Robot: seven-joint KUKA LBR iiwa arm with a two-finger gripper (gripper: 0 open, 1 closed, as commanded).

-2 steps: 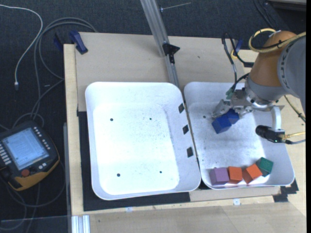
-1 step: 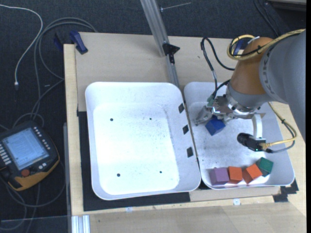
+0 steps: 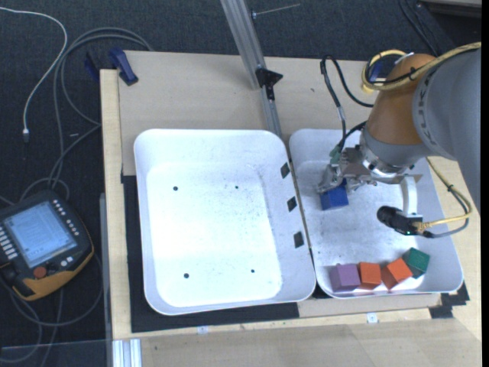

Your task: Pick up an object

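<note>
While the arm reaches in from the right over the right bin, you can see in the camera view that its gripper sits directly above a blue block, which lies in the upper left part of that bin, close to the wall shared with the left bin. The block's top edge meets the gripper's tip, but whether the fingers stand apart, together, or clamped on the block, you cannot tell from this slant; treat the grasp as unconfirmed.

As for progress, judge it as mid-attempt: the approach to a target looks done, while a secure grip and a clear lift are left to show. The block looks to be at or just above the bin floor, so you should not count it as picked.

The blue block is squat and nearly cubic, so no long axis stands out; its faces sit slightly turned against the bin walls.

Along the near wall of the right bin you have a purple block, an orange block, a second orange block and a green block, set in a row, touching or nearly so, well apart from the gripper.
</note>
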